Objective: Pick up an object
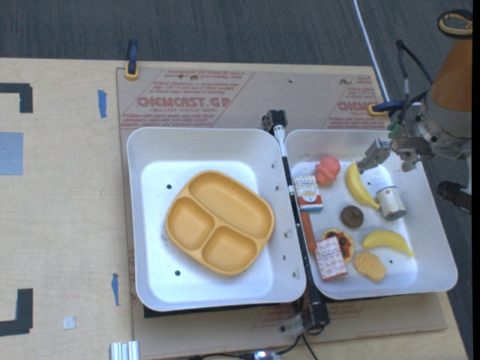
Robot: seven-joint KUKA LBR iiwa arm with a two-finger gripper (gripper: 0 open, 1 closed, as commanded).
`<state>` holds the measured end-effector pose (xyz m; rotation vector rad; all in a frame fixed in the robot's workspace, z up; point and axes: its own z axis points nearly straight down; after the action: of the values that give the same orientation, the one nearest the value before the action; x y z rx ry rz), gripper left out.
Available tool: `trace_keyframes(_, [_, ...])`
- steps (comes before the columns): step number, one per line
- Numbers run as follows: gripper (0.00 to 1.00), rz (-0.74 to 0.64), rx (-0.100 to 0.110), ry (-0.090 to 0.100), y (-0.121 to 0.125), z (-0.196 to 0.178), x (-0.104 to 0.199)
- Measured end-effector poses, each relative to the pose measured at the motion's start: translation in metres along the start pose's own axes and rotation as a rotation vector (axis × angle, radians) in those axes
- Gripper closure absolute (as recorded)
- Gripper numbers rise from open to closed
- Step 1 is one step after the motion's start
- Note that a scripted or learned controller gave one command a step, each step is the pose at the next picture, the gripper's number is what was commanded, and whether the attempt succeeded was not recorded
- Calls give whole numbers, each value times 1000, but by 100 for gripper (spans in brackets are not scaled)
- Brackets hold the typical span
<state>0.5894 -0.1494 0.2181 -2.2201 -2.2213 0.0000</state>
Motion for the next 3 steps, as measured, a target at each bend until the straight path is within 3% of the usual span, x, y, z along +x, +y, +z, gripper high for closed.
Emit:
trace_keyframes(1, [0, 1, -3, -1, 0, 123, 17])
trace_keyframes(2, [0, 2, -3, -2, -61, 132, 56])
trace_keyframes(3, [100, 2, -9, -3, -60, 121, 56])
